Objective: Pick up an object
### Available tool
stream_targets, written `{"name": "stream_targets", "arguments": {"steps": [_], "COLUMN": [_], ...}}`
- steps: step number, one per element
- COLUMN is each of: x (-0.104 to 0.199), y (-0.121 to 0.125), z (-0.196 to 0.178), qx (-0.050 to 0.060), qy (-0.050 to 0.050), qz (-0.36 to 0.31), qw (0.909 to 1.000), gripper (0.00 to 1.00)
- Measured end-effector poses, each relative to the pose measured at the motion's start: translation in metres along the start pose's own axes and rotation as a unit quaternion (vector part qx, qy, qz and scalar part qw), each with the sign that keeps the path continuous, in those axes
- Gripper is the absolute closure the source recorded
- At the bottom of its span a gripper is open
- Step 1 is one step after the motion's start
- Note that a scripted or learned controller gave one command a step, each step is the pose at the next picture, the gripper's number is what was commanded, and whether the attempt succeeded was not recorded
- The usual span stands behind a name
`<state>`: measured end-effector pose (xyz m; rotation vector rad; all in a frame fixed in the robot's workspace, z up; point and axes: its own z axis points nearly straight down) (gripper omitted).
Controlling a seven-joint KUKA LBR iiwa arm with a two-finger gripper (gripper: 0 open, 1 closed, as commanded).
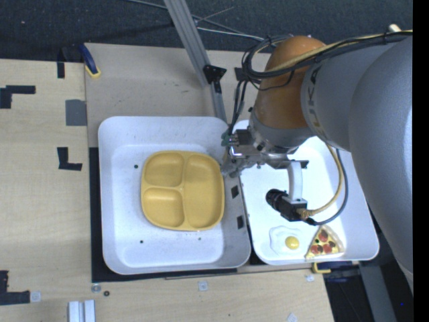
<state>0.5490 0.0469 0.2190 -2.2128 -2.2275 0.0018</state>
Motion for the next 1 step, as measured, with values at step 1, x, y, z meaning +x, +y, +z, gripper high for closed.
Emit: {"name": "stream_targets", "arguments": {"steps": [1], "x": [0.0547], "y": [0.0078], "z": [0.0098], "qx": [0.0], "qy": [0.0], "qz": [0.0], "qw": [1.0], "gripper": [1.0]}}
